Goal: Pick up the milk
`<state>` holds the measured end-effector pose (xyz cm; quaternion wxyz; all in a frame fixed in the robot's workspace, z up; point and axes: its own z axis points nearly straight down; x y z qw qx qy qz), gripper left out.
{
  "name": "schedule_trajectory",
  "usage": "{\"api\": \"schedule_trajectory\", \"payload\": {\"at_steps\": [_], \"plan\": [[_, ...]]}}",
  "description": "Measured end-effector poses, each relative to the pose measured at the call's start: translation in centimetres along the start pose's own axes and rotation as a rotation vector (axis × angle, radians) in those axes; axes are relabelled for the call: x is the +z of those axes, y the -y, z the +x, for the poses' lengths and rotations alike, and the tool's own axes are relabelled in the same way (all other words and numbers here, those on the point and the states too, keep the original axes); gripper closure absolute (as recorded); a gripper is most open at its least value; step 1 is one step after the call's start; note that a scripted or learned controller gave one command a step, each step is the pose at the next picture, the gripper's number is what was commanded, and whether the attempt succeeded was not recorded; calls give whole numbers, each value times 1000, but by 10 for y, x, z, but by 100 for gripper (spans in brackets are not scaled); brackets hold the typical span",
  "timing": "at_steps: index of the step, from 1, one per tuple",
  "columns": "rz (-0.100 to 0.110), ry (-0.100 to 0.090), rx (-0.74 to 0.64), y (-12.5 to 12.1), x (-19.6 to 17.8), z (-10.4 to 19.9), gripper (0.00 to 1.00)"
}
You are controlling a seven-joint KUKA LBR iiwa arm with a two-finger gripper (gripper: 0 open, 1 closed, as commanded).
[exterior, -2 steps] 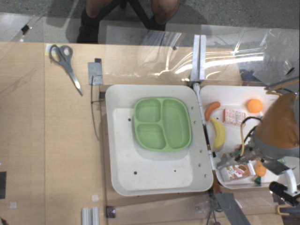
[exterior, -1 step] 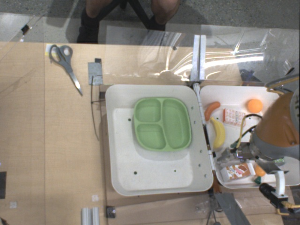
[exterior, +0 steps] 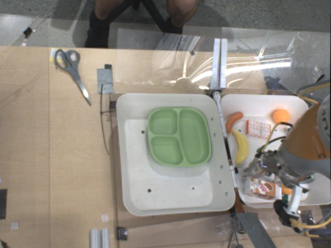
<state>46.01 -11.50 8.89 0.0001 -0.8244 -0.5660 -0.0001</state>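
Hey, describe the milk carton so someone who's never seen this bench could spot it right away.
Start at the right-hand white bin, the one the arm reaches into. Along its near edge, beside the end effector, lies the milk, a small flat carton. Unlike the banana, the orange and the paler carton farther back, it is white with an orange-red print.

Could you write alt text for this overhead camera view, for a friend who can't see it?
A grey and orange robot arm reaches from the right over the right white bin, which holds a banana, an orange, a hot dog and small cartons. The left bin holds a green divided plate; scissors lie on the bench.
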Motion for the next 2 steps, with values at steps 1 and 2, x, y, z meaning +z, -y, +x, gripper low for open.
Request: {"api": "schedule_trajectory", "payload": {"at_steps": [1,2], "plan": [[-2,1,-4,-2,-9,-1,100],[-2,1,-4,-1,-9,-1,0]]}}
